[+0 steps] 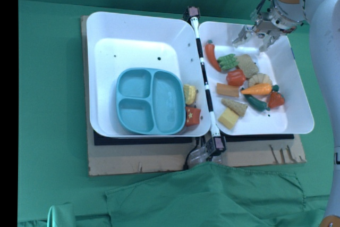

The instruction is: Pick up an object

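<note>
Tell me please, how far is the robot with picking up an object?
Done: the pincer is open above the far end of the right bin. In hand: nothing sits between its fingers. Left: descend onto a toy, such as the red chili or the green vegetable, close and lift.

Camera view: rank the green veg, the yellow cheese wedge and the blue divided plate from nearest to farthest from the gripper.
From the gripper:
1. Green veg, right bin, just below-left of it.
2. Yellow cheese wedge, right bin's near edge.
3. Blue divided plate, left bin.

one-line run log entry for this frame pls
arm: over right white bin far end | gripper: open, holding nothing | toy food pile: untouched | pick: not yet done
</note>
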You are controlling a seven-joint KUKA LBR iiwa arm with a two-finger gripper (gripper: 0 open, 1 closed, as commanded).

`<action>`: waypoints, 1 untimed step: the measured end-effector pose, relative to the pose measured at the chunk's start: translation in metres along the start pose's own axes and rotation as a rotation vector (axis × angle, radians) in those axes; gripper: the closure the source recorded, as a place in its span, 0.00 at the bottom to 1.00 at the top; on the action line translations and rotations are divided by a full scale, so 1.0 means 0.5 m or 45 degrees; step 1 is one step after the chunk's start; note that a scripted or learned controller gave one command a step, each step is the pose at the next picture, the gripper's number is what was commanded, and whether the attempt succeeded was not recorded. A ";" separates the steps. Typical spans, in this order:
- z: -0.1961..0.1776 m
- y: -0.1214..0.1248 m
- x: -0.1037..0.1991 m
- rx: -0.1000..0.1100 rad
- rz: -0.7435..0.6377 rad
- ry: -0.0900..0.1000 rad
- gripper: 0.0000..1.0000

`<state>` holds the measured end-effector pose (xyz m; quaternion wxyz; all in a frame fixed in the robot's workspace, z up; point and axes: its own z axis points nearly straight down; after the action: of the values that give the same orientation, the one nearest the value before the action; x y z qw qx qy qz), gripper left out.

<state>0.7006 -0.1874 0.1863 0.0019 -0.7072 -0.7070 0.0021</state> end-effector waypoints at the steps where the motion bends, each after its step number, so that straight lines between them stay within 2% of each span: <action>1: 0.004 -0.002 -0.002 0.003 0.001 -0.003 0.00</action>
<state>0.6996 -0.1884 0.1842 0.0018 -0.7073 -0.7069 0.0037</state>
